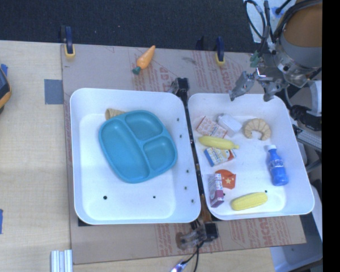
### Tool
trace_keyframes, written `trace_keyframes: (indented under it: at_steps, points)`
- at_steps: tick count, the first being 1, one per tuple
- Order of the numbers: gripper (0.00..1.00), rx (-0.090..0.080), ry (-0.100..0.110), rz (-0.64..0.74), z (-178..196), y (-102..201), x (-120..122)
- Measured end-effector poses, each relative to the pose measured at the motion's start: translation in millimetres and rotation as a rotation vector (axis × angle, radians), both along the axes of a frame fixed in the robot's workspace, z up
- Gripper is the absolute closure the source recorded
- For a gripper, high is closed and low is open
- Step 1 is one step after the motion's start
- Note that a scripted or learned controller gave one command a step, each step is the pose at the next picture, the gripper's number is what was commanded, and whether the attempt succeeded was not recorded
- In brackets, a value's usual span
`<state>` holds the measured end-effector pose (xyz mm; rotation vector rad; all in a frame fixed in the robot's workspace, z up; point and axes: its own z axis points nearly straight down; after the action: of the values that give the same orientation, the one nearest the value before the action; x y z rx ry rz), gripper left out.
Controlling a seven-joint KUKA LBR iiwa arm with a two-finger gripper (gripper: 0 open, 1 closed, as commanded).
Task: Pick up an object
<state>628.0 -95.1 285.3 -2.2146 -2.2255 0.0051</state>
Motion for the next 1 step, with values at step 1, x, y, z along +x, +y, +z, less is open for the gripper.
trace_keyframes:
  at_steps: [1]
  points:
    - [0.00,0.000,0.002,0.000,-135.8,-7.0,-49.1]
